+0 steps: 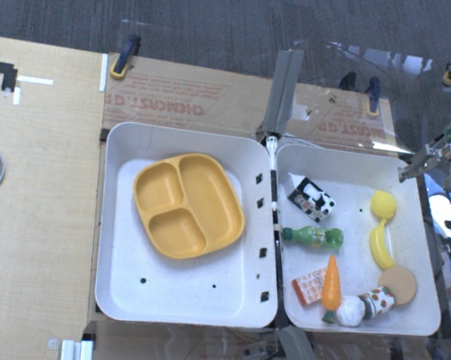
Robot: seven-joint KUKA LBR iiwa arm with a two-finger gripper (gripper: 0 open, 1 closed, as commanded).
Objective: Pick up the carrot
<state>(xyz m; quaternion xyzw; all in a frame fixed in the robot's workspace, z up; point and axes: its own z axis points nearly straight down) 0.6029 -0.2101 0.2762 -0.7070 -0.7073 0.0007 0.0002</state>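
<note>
Nothing is done yet: the carrot (pixel 331 287) lies untouched at six o'clock in the right bin (pixel 432 268), between a red packet (pixel 308 288) and a white ball (pixel 350 312). My gripper's state I cannot tell.

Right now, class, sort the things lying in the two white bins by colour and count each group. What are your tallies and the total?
Yellow: 3 (plate, lemon, banana)
Orange: 1 (carrot)
Green: 1 (bottle)
Black and white: 1 (cow)
Red: 1 (packet)
Tan: 1 (disc)
White: 1 (ball)
Mixed: 1 (can)
Total: 10
</note>
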